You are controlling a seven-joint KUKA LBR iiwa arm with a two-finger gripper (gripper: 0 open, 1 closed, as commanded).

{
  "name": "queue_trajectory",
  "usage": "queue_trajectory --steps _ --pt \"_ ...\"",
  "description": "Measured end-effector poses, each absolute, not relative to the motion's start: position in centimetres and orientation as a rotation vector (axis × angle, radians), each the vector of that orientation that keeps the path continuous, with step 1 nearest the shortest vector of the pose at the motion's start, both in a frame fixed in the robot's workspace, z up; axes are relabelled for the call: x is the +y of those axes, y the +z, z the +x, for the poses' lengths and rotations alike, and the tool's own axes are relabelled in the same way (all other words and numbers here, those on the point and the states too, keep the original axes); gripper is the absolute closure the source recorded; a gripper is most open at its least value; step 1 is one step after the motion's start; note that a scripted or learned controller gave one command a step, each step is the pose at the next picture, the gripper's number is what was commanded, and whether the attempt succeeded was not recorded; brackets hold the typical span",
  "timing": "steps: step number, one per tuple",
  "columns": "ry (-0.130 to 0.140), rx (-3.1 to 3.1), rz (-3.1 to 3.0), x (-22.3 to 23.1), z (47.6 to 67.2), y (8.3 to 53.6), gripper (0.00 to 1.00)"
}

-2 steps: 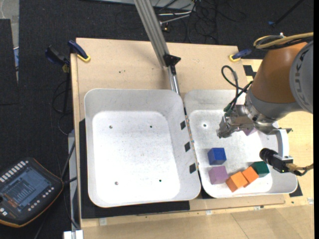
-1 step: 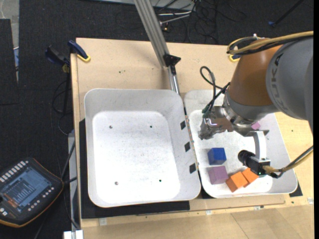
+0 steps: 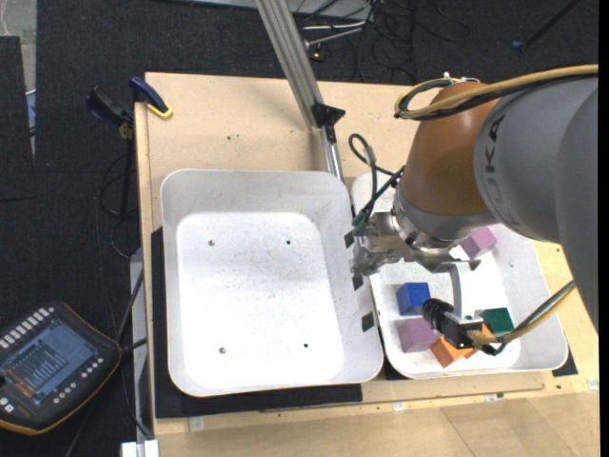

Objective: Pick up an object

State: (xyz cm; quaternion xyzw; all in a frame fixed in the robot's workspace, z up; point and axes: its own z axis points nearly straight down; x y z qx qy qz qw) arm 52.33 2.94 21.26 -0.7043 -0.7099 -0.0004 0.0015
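From my station I see the gripper (image 3: 366,274) low over the place where the two bins meet, a little right of the frame's centre. The wrist covers it from above, so I cannot tell how far it is open or whether it has hold of anything.

The nearest things are in the right bin (image 3: 533,274). The blue cube (image 3: 412,298) lies just to the right of the gripper and the purple cube (image 3: 416,334) just below it. The orange block (image 3: 447,352) is lower right of these, near the bin's bottom rim. The green cube (image 3: 497,322) is further right, and the pink block (image 3: 479,243) is higher, close under the arm. All are small, with plain matte faces.

The left bin (image 3: 252,274) is white with rounded corners, and fine dark specks lie on its floor.

Both bins rest on a pale wooden bench (image 3: 228,122). A blue and yellow clamp (image 3: 143,93) grips its upper left corner. A metal bar (image 3: 285,41) runs at a slant from the top of the frame. The floor (image 3: 76,208) around is dark, with cables (image 3: 381,17) at the top and a control pendant (image 3: 48,365) at the lower left.
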Motion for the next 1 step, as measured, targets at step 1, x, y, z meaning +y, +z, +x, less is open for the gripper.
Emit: queue_trajectory --steps 1 --pt "-0.001 -2.230 -2.210 7.87 51.27 21.36 1.00"
